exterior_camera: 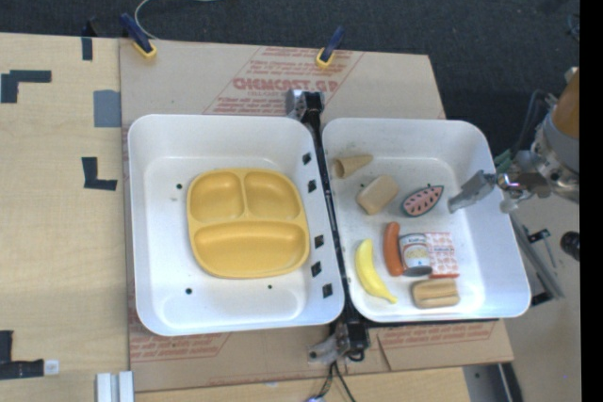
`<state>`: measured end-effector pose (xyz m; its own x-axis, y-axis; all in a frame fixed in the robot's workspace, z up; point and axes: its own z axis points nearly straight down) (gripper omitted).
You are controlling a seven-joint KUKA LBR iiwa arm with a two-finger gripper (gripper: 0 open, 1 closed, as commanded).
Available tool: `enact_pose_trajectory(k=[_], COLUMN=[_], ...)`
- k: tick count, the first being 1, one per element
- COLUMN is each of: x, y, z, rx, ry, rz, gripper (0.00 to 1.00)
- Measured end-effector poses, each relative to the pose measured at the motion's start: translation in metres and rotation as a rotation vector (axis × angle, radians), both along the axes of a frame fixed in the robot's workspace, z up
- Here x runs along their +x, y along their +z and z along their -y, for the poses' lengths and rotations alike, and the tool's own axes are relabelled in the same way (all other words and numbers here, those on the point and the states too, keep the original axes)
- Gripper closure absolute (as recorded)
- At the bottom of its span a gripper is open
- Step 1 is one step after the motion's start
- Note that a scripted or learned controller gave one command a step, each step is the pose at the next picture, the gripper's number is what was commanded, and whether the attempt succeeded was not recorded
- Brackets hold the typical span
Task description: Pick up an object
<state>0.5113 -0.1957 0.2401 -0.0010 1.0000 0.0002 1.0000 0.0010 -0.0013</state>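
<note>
Tool (468, 192) at 3 o'clock over the right bin (471, 142); whether its fingers are apart cannot be told. Watermelon slice (422, 200) lies just beside it, at its 9 o'clock.

Robotics lab — bench with clamped cardboard sheet (273, 80), two white bins (151, 202), toy food.

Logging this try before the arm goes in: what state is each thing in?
Yellow divided plate: flat in left bin, nothing on it.
Banana: lying in right bin.
Can: on its side.
Gripper: over right bin's right side, holding nothing.
</note>
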Motion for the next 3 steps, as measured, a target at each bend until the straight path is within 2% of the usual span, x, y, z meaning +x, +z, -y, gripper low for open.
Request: enact_pose_trajectory(k=[1,2,3], x=[0.015,0.067,0.067], y=[-0.126,-0.154,-0.144], z=[-0.054,-0.103,-0.102], rx=[0.002,0.0,-0.001], ry=[0.001,0.002,0.001], rz=[-0.004,0.005,0.004], gripper=[0.0,0.0,1.0])
